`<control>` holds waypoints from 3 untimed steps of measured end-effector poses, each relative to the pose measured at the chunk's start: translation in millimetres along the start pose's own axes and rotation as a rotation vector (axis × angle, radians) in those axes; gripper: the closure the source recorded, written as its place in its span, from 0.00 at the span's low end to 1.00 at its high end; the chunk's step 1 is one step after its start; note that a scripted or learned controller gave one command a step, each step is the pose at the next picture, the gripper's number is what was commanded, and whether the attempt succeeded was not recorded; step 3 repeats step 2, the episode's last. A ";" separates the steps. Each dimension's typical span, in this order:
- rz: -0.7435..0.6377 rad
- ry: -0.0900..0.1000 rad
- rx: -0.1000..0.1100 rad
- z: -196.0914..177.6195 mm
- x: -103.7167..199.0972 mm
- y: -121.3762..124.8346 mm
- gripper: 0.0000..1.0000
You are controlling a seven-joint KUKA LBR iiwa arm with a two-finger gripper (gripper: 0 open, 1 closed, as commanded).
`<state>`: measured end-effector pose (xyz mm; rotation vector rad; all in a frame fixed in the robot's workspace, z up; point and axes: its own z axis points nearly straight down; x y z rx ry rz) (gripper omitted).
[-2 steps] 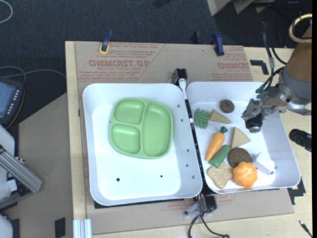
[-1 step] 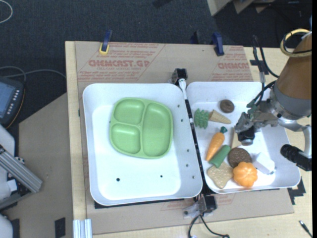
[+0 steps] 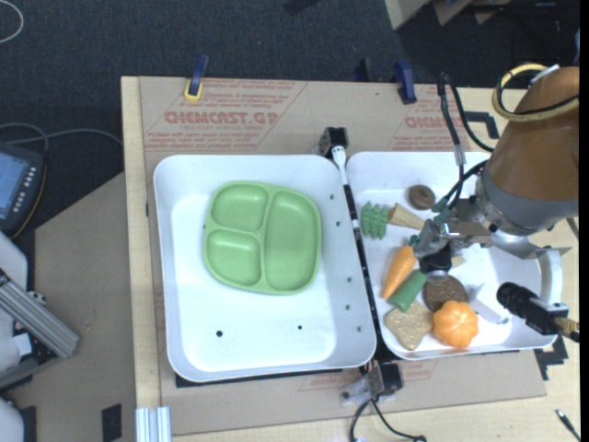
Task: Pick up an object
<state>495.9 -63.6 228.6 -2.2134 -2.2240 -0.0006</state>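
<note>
The right bin holds several toy foods. An orange carrot lies on a green block, with a dark brown round piece, a tan cracker and an orange fruit near the front. Toward the back lie a green leafy piece, a tan cone and a small brown disc. My gripper hangs low in this bin, just right of the carrot's top and above the dark brown piece. Its dark body hides what is under it.
The left bin holds a light green divided plate. A black rail runs between the two bins. The arm's grey and orange body covers the right bin's far right side. A black part juts over the bin's right front.
</note>
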 end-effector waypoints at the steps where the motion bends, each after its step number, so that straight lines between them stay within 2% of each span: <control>1: 0.006 -0.002 0.001 9.1 -7.5 -18.4 1.00; 2: 0.003 -0.003 -0.004 11.5 1.9 -6.0 1.00; 3: 0.003 -0.003 -0.004 11.5 1.9 -6.0 1.00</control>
